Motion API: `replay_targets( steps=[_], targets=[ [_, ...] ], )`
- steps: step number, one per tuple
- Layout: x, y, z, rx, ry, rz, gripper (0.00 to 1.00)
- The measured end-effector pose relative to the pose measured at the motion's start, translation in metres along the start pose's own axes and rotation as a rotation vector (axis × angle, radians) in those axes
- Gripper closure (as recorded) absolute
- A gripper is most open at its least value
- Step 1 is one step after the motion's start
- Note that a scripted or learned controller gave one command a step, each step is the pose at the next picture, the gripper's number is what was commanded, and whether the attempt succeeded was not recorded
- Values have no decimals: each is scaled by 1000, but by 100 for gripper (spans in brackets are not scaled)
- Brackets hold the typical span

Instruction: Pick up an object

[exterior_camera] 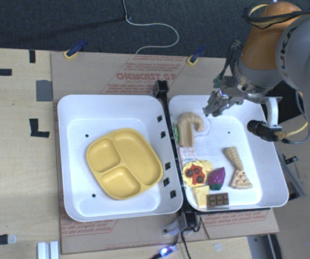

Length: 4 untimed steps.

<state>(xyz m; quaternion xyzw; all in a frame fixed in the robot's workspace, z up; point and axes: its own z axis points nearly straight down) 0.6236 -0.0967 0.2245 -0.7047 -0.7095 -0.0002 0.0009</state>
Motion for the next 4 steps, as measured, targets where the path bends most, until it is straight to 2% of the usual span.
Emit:
replay_targets(
  steps=[1,2,3,4],
  targets=[
    [49,-7,-8,0,0,1,100],
    [104,-15,8,3,0,0,100],
    [141,-19,7,2,0,1,100],
    [125,-24,-3,0,-1,5,100]
  ],
)
